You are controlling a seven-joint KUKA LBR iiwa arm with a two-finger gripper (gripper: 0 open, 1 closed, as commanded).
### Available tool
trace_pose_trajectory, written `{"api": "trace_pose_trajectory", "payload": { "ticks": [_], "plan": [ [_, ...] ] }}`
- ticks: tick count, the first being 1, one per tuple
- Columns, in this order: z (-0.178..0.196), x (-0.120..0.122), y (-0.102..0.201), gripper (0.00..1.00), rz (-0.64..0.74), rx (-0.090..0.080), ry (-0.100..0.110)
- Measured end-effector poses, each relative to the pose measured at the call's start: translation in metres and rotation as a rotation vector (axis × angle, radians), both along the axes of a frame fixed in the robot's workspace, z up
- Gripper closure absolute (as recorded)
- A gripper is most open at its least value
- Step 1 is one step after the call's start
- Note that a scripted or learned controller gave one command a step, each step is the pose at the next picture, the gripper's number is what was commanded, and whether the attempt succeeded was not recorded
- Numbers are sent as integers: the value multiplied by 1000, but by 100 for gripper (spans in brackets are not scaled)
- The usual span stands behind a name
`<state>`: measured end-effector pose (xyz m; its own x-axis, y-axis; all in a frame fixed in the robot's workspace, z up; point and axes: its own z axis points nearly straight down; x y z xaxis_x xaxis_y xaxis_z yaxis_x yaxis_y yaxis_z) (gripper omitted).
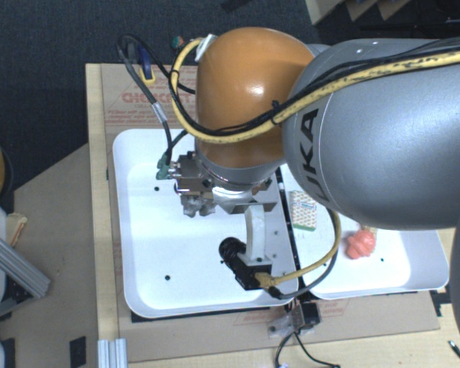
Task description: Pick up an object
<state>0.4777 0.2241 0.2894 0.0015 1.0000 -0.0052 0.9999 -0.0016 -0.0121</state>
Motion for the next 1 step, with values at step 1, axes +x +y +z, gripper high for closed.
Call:
{"api": "trace_pose_trajectory", "payload": {
  "ticks": [1],
  "plan": [
    [131,3,-10,100,2,12,-26]
  ]
}}
